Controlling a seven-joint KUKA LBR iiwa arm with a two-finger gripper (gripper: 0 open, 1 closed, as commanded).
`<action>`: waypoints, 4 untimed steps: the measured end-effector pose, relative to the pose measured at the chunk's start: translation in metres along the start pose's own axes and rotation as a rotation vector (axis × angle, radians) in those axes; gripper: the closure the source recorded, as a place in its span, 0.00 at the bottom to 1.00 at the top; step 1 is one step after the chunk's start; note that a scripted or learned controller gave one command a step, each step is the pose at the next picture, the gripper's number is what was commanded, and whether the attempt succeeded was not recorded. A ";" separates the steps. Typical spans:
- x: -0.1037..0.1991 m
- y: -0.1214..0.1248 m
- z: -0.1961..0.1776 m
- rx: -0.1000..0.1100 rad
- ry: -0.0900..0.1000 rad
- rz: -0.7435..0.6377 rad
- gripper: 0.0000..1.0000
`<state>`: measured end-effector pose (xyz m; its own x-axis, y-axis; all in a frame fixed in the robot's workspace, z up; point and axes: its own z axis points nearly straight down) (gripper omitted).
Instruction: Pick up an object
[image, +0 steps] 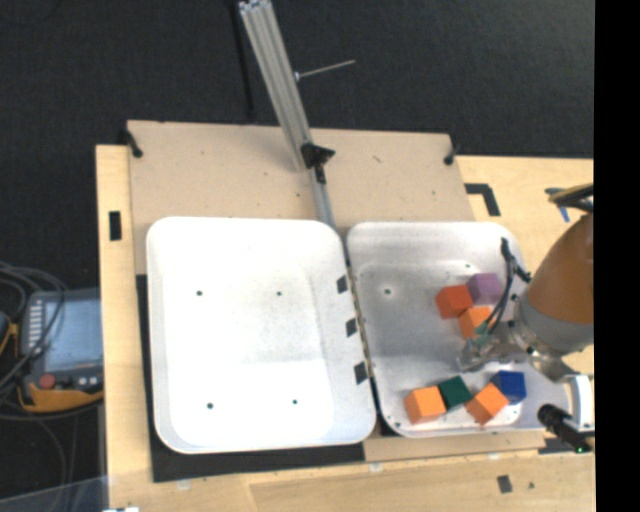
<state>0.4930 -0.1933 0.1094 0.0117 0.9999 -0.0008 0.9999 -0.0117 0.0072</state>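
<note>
Two shallow white bins sit side by side on the bench. The left bin (250, 330) holds no blocks. The right bin (400, 260) holds all the blocks: an orange-red block (454, 300) touching a purple block (485, 288), a second orange block (474, 320) just below them, and along the near wall an orange block (425, 403), a green block (455, 391), another orange block (489, 402) and a blue block (510, 384). The gripper (482, 350) is low among them, between the upper cluster and the lower row; whether it is parted or closed cannot be told. A slanted metal rail (285, 95) rises behind the bins.
</note>
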 end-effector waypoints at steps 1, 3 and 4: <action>-0.008 0.004 -0.062 -0.001 -0.002 -0.012 1.00; 0.001 0.014 -0.163 -0.001 -0.001 -0.018 1.00; 0.000 0.016 -0.179 0.004 0.001 -0.020 1.00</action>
<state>0.5074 -0.1929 0.2887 -0.0079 1.0000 -0.0002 1.0000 0.0079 0.0036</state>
